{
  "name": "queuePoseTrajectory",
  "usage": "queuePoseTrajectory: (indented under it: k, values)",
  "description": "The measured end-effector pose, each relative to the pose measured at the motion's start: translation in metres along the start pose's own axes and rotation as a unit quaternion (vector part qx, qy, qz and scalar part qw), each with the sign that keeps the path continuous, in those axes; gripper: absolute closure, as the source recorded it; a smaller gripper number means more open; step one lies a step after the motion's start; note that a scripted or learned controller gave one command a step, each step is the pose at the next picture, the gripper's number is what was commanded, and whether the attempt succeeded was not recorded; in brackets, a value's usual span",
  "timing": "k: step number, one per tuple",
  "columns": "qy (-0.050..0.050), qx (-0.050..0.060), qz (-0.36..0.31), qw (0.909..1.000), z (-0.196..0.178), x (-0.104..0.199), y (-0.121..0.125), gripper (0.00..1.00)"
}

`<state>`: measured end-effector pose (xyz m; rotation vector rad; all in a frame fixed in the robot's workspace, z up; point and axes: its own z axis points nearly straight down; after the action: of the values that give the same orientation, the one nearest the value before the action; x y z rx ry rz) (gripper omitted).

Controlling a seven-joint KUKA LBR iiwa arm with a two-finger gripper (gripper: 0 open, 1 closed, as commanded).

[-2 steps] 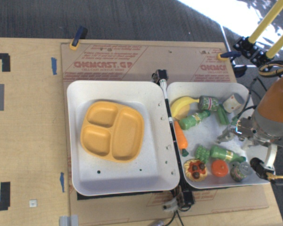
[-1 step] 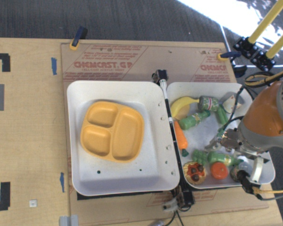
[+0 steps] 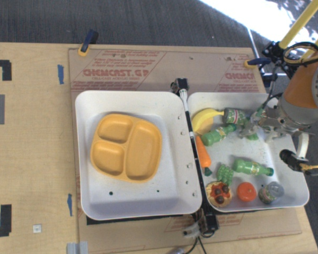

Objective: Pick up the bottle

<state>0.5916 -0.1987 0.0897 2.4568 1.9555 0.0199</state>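
Two white bins sit side by side on the bench, and we find all the small things in the right bin [image 3: 302,194]. We count three green bottles there. One green bottle [image 3: 252,168] lies flat near the middle of this bin; its long axis runs left to right, a little tilted, with the thin neck end pointing right and slightly to the near side. A second green bottle [image 3: 219,135] lies further away, close to the banana [image 3: 204,118], with its long axis going from near-left up to far-right. A third bottle with a dark label [image 3: 234,115] lies at the far side, just right of the banana.

Around the middle bottle we see a small green piece [image 3: 225,173] just to its left, an orange carrot [image 3: 202,151] along the left wall, a plate of berries [image 3: 219,192] in the near-left corner, a red tomato [image 3: 247,191] and a grey round thing [image 3: 271,191] on the near side.

The gripper [image 3: 262,123] hangs at the far right part of the bin, near the labelled bottle. We cannot tell how its jaws stand, and we see nothing held in them.

The left bin [image 3: 90,194] holds a yellow divided tray [image 3: 126,147].
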Motion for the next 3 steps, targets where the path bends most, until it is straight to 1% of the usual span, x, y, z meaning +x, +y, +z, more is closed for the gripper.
queuePoseTrajectory:
  k: [1, 2, 3]
  values:
    - [-0.005, 0.050, 0.021, 0.9985, 0.003, 0.014, 0.060, 0.00]
    - [-0.016, 0.016, 0.101, 0.9946, 0.003, 0.048, 0.035, 0.00]
    - [-0.015, 0.025, 0.134, 0.9905, 0.003, 0.069, 0.033, 0.00]
